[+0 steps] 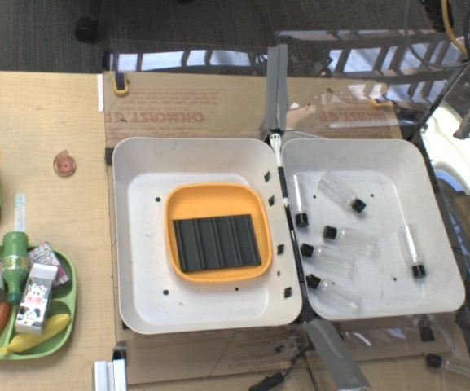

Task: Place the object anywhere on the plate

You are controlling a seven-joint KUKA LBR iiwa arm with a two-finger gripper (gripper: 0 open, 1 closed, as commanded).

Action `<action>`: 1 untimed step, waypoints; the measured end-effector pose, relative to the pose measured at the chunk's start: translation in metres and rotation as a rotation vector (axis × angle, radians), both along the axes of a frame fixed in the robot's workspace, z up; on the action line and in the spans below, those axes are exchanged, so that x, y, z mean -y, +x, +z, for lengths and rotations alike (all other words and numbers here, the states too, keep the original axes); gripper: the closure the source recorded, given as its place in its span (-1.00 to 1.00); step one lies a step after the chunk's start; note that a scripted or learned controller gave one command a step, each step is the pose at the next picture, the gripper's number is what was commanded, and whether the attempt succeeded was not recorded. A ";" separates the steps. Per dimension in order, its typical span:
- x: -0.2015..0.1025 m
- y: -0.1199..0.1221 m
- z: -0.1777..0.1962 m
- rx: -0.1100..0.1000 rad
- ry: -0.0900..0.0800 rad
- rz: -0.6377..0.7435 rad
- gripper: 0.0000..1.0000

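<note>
The plate (218,195) sits in the left bin (137,235) with a dark ribbed block (218,243) on it. Clear tubes (338,191), maybe six, blur into the right bin (434,218).

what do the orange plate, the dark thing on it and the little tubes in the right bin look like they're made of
Orange plate: probably matte plastic, with an even colour and soft rounded rim. Dark ridged slab on it: dull grey, perhaps rubber or plastic; unclear. Tubes: clear plastic or glass, see-through bodies with black caps.
</note>
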State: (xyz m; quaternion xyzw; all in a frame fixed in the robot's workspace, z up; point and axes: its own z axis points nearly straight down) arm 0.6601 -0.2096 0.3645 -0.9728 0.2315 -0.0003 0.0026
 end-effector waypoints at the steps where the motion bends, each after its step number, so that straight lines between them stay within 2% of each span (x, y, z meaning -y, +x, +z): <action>1: 0.010 -0.026 -0.053 0.001 0.000 0.270 -1.00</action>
